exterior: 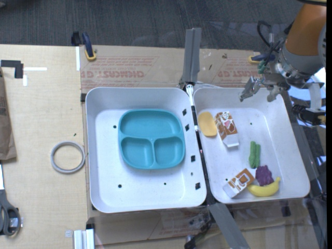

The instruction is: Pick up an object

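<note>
Arm [306, 30] above tool [259, 90]: cut off by top and right frame edges. Scissors [8, 219] far left of tool, at surface corner: cut by left edge. Brown bag [6, 123] far left: partly out of frame. Carton [226, 126] print below tool: too small to read.

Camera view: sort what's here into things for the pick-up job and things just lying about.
For the job:
hand
yellow chip
two small cartons
green piece
purple grapes
banana

Lying about:
teal divided plate
tape ring
scissors
</note>
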Robot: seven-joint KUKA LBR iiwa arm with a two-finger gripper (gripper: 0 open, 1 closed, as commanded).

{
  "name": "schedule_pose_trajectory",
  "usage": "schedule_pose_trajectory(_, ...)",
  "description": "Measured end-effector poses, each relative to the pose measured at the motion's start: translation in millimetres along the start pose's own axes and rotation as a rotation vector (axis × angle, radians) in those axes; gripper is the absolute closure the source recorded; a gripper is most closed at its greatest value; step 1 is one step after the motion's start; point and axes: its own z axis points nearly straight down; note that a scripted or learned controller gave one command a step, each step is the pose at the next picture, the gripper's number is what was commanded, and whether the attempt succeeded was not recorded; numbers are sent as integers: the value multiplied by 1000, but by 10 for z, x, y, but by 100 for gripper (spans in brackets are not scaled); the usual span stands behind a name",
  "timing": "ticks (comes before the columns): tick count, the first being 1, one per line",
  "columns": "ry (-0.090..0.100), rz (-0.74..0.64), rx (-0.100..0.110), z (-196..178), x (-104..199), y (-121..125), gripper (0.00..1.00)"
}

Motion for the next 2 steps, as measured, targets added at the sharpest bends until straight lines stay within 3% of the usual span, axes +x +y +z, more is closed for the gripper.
schedule_pose_trajectory(1, 0, 0, 0, 0, 0, 0, 0)
schedule_pose_trajectory(2, 0, 28, -3, 1267, 345, 77, 0)
